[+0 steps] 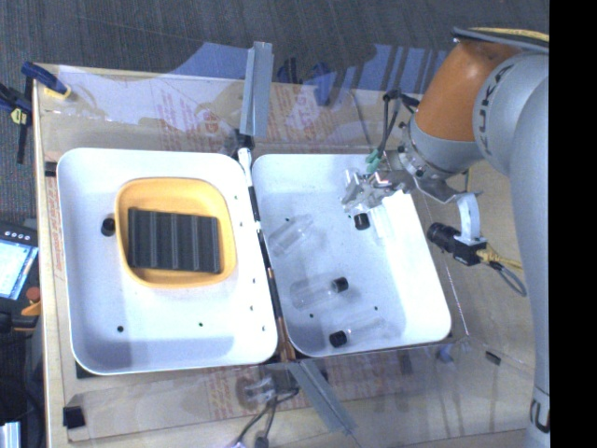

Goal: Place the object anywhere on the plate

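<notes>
Viewing the bench from above, I read the arm (pixel 494 110) reaching in from the right, with the gripper (pixel 362 197) over the upper right part of the right bin (pixel 420 292).

1. Gripper state: I cannot tell how far it is open. Its tip is a small bright cluster against the white floor of the bin, and the detail there is too fine to resolve.
2. Held item: I cannot tell whether it has hold of anything. A black cap (pixel 361 220) sits just below the tip, touching it or nearly so. A faint clear body seems to run from the cap toward the right, but it is too pale to confirm.
3. Other contents, right bin:
   - top vial (pixel 291 234), clear, lying tilted near the bin's left wall;
   - mid vial (pixel 315 292), clear, lying flat with a black cap at its right end;
   - low vial (pixel 362 329), clear, lying near the bottom wall with a black cap at its left end.
4. Left bin (pixel 79 329): the plate (pixel 140 196), yellow with rounded corners, rests near its middle. A block (pixel 177 241), dark grey with ridges, lies flat on the plate and covers most of it.
5. A knob (pixel 109 224), small and black, lies on the bin floor just beside the plate's left rim.
6. Object position: the black cap and all three vials are in the right bin, well apart from the plate.
</notes>
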You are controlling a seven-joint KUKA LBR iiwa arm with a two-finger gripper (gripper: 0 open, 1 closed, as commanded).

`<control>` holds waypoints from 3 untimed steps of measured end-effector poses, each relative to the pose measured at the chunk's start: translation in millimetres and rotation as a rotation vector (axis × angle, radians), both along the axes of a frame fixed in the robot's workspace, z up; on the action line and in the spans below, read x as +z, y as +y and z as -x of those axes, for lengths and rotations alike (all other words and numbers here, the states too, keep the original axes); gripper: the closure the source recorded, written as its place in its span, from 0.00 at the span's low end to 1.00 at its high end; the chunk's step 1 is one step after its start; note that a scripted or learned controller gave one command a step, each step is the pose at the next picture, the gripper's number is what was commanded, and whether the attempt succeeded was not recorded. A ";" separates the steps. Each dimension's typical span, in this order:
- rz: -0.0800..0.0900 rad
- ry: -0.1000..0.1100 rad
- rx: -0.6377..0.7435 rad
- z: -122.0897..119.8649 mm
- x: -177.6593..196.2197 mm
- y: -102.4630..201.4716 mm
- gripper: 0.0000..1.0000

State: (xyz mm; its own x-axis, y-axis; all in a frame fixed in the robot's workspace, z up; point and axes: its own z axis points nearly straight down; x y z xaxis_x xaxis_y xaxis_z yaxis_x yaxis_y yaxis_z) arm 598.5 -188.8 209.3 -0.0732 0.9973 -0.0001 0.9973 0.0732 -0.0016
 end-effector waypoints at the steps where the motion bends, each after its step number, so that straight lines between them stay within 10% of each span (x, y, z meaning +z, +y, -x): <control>1: -0.002 0.004 0.188 12.1 -13.7 53.0 1.00; 3: -0.002 0.002 0.601 8.6 -14.2 151.7 1.00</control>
